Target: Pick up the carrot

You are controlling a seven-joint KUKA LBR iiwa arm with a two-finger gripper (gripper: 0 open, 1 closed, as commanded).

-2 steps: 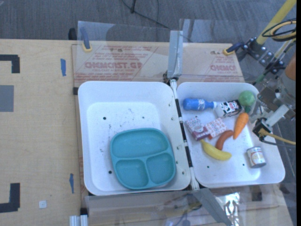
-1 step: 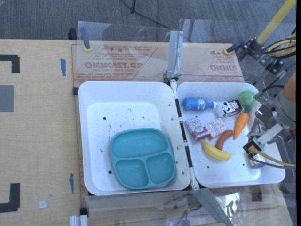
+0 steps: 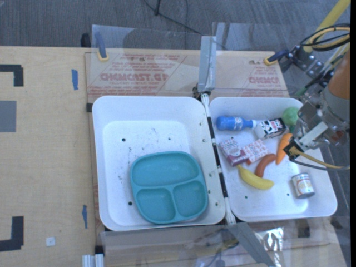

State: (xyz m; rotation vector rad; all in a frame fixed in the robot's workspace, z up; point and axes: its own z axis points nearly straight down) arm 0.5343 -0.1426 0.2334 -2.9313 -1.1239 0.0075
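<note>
End effector (image 3: 293, 147) hangs just beside the carrot (image 3: 283, 147) in the right bin (image 3: 328, 204); its grip cannot be told, and lifting remains.

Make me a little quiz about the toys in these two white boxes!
1. True or false: the teal tray lies in the left bin.
2. Which thing lies nearest the gripper? A) blue bottle B) carrot C) can
3. Fill in: the banana is in the ____ bin.

Key
1. True. The tray sits toward the near right of the left bin.
2. B. The carrot is right beside the gripper, at the right bin's far right side.
3. Right. It lies below the sausage in the camera view.
</note>
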